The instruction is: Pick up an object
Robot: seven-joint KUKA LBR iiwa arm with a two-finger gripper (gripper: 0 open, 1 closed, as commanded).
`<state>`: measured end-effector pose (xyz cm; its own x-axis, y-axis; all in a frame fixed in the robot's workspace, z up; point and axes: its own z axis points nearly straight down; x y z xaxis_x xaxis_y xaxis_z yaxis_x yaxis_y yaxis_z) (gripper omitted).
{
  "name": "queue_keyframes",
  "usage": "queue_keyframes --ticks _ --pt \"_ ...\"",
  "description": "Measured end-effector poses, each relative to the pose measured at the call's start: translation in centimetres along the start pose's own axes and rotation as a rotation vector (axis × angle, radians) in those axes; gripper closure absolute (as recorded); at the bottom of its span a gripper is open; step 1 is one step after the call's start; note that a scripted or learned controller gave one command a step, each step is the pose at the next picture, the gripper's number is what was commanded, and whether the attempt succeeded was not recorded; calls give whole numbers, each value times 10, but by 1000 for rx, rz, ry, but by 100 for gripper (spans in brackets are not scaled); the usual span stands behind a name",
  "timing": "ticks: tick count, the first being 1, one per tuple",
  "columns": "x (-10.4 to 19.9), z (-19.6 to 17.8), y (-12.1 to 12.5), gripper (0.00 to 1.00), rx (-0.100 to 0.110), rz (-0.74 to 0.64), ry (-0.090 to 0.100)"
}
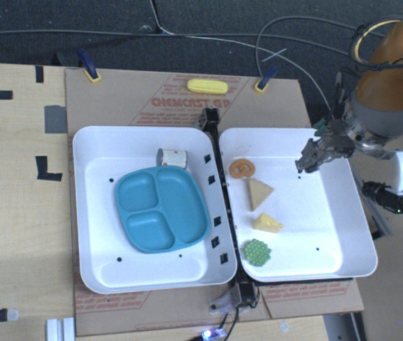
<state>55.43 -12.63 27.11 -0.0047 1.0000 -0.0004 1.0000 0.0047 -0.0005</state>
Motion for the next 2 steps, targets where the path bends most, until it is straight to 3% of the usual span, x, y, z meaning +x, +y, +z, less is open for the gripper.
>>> queue_keyframes --ticks 2 --pt "92 28 25 100 2 0 1"
